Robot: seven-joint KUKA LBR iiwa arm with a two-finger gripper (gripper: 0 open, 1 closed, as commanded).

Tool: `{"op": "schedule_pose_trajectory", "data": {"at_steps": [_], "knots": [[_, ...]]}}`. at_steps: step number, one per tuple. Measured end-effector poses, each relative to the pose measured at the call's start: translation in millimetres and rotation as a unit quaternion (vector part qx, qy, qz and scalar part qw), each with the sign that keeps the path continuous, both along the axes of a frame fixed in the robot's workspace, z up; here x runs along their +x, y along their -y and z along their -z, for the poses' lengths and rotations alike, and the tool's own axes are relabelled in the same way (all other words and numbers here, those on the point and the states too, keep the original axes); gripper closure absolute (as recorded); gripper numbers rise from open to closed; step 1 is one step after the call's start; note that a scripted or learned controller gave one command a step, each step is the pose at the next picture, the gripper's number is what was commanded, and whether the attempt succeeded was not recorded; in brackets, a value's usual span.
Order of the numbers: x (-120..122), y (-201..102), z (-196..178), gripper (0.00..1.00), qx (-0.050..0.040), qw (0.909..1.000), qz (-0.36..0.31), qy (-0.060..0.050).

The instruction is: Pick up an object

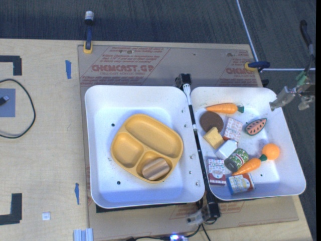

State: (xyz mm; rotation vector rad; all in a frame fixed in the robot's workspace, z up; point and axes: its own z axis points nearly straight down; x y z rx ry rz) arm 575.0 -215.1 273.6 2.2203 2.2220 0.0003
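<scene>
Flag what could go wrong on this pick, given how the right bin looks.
1. The green can, lower carrot and white block touch, so a descent there may snag two things or nudge them aside.
2. The gripper sits at the right bin's far rim; dropping straight down could clip the wall.

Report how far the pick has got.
Nothing looks done: the toy foods, such as the long orange plastic carrot and the round orange fruit, lie in the right white bin. In hand: the end effector sits at that bin's far right rim, above the toys. Left: descend, grasp, lift.
</scene>
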Motion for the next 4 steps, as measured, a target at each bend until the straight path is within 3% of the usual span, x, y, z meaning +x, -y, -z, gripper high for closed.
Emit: {"op": "schedule_pose_trajectory", "data": {"at_steps": [1,2,3,4], "knots": [[-52,3,177,0.00,0.0043,1.0000,-0.003,0.001],[-94,-43,187,0.00,-0.0018,1.0000,0.001,0.003],[-92,-43,177,1.00,-0.0031,1.0000,0.001,0.006],[-36,-108,186,1.00,-0.0009,1.0000,0.000,0.005]]}}
